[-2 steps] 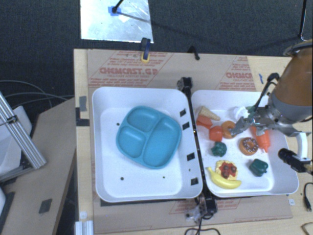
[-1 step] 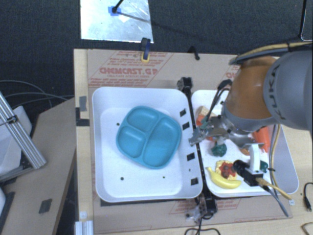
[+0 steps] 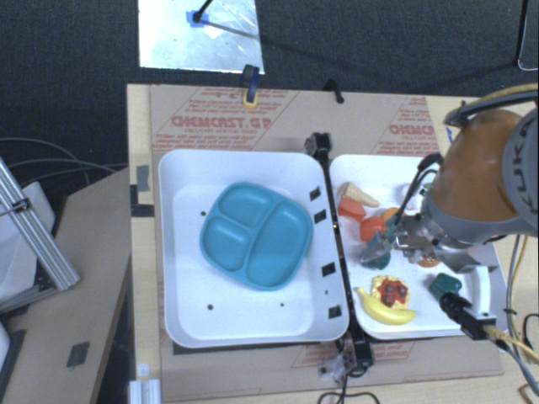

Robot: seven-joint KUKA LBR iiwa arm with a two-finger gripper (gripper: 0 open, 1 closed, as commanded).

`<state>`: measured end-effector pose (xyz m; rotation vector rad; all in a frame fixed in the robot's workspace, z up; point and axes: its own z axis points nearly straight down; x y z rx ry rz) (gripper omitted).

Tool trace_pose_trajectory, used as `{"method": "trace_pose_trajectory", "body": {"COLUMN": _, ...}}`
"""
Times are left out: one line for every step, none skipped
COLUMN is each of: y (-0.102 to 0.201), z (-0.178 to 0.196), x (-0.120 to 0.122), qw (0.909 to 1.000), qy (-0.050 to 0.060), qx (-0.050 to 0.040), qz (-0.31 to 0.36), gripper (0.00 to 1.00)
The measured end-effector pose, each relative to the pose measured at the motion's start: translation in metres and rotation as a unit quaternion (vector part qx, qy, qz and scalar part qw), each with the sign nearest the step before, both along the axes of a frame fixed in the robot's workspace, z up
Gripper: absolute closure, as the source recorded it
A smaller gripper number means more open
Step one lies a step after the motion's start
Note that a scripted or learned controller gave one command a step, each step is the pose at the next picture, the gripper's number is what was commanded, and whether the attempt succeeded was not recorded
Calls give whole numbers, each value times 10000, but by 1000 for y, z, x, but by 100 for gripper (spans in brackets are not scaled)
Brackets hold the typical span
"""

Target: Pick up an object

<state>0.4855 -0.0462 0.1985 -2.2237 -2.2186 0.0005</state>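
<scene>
Heads up: your end effector (image 3: 376, 253) is hovering low in the right bin (image 3: 370, 171), can't tell its state. Orange toy (image 3: 376, 223) and banana (image 3: 386, 310) are crowding it, so you're risking a glancing miss.

Toy foods (image 3: 386, 300) in right bin (image 3: 370, 171)

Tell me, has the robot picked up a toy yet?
Not yet. Done: the pincer is down in the right bin, among the toys. In hand: nothing visibly gripped. Left: grabbing and lifting one, maybe the orange piece beside it. The banana lies untouched.
</scene>
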Motion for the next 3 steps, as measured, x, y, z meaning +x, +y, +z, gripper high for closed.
{"method": "trace_pose_trajectory", "body": {"y": 85, "z": 44, "x": 2, "qw": 10000, "qy": -34, "qx": 16, "qz": 78, "gripper": 0}}
{"method": "trace_pose_trajectory", "body": {"y": 80, "z": 52, "x": 3, "qw": 10000, "qy": -29, "qx": 6, "qz": 44, "gripper": 100}}
{"method": "trace_pose_trajectory", "body": {"y": 181, "z": 153, "x": 5, "qw": 9999, "qy": -64, "qx": 36, "qz": 86, "gripper": 100}}
